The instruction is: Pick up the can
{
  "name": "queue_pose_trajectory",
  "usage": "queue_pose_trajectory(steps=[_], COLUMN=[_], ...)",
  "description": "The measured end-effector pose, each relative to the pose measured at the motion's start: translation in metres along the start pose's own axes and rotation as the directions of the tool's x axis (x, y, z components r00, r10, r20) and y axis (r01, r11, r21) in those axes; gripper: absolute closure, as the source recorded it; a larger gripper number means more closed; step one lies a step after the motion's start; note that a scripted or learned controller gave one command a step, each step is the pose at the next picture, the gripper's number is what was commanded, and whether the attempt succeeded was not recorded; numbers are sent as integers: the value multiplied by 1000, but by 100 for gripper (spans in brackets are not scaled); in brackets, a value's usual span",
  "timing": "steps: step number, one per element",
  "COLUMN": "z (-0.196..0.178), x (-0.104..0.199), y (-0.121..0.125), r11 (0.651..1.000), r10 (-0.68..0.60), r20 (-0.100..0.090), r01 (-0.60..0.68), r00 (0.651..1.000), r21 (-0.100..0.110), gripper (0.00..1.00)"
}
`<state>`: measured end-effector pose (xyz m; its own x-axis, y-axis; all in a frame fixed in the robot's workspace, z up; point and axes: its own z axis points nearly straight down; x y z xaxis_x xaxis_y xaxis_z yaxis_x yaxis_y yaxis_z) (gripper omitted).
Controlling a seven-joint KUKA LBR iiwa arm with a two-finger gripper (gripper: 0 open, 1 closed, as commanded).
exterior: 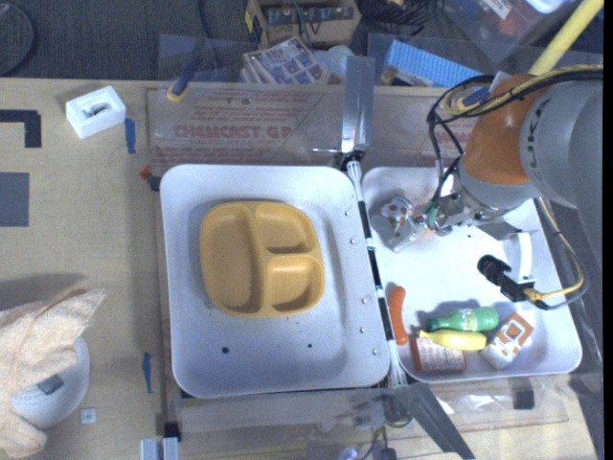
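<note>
A yellow divided tray (261, 257) lies in the left bin (182, 353), well to the left of the gripper (406, 220). The gripper hangs low over the right bin's (565, 353) upper left corner; whether it is open or closed cannot be told. The can (439, 356) lies on its side well below the gripper, slightly to its right, touching a yellow banana (456, 339) under a green bottle (467, 319).
</note>
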<state>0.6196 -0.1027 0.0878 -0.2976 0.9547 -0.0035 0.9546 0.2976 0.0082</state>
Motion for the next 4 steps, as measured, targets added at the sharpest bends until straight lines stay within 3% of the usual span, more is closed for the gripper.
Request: queue_pose_trajectory(steps=[1, 2, 3, 4], z=[1, 0, -1, -12], x=[-11, -9, 15, 13], y=[35, -28, -116, -115], r11=[979, 948, 903, 901], r10=[-202, 317, 430, 433], r20=[-20, 0, -1, 0], r01=[203, -317, -430, -433], r00=[979, 948, 903, 901], r21=[37, 6, 4, -2], gripper=[0, 0, 0, 100])
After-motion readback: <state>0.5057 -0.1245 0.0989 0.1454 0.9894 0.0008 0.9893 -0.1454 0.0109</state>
